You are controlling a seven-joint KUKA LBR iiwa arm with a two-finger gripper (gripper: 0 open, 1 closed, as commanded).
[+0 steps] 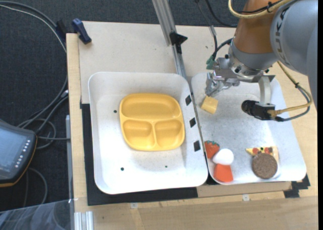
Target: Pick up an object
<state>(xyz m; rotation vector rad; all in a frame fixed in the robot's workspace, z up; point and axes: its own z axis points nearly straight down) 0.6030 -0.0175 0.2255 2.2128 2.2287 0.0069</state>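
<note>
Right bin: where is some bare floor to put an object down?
In the right bin, the floor is bare in the middle, between the yellow block and the round brown cookie. The near edge is crowded: strawberry, white egg, orange piece, pizza slice. The claw hangs above the block.

the left bin (101, 173) holds a sectioned tray (151, 121). the right bin (287, 138) holds a block (209, 105) at its rear left, a strawberry (212, 149) and egg (223, 156) front left, a cookie (264, 165) front right.
</note>
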